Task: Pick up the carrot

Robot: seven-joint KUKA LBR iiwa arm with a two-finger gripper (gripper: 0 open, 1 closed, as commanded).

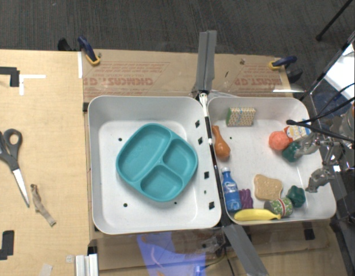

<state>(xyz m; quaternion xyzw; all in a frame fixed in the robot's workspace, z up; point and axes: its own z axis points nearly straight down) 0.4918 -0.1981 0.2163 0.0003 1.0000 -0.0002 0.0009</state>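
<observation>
The gripper (322, 164) hovers at the right bin's (263, 104) far edge; its jaws' state can't be made out. The carrot (220, 143) lies well left of them.

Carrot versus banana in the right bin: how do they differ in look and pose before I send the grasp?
The carrot is orange and club-shaped; the banana is yellow and gently curved. The carrot lies lengthwise along the bin's left wall near the divider; the banana lies crosswise along the bin's near wall. The carrot has bare floor on its right; the banana is crowded by other toys. Both lie flat in the right bin.
</observation>
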